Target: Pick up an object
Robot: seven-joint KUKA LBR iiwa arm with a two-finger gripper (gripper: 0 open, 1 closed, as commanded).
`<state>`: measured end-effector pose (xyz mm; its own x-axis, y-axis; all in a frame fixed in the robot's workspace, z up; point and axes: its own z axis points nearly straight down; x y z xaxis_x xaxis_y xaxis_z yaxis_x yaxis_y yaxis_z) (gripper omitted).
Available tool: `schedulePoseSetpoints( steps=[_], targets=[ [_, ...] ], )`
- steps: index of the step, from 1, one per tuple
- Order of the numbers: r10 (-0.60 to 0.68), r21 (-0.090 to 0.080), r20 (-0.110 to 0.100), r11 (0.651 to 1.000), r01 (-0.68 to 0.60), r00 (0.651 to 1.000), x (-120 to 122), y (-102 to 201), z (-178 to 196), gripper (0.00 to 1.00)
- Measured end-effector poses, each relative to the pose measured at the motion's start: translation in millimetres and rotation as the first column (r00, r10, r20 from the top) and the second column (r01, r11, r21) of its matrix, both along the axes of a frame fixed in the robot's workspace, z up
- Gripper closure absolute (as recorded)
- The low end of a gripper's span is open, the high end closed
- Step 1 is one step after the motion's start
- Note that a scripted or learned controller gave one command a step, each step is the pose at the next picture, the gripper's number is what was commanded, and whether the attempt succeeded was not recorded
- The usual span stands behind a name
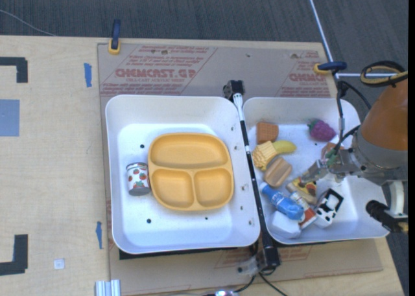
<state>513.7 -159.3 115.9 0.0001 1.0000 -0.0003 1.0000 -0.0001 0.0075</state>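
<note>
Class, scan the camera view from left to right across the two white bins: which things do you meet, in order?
Small printed can → yellow divided plate → blue bottle → purple grapes → end effector.

Yellow divided plate (190, 171) beside small patterned cup (137, 179) in left bin (123, 120)

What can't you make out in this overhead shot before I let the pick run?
- Gripper, camera view: small and blurred against the toys; whether it grips anything cannot be told.
- Grey arm with orange band: cut off by the right edge.
- Small printed can in the left white bin: label too small to read.
- Blue and white bottle in the right white bin: partly overlapped by neighbouring toys.
</note>
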Motion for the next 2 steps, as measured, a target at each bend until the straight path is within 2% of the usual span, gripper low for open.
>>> schedulePoseSetpoints(
  steps=[1, 2],
  targets=[
    [-0.003, -0.01, 0.011, 1.0, 0.003, 1.0, -30, 50, -26, 0.0],
    [-0.006, -0.017, 0.019, 1.0, 0.006, 1.0, -28, 47, -15, 1.0]
  ],
)
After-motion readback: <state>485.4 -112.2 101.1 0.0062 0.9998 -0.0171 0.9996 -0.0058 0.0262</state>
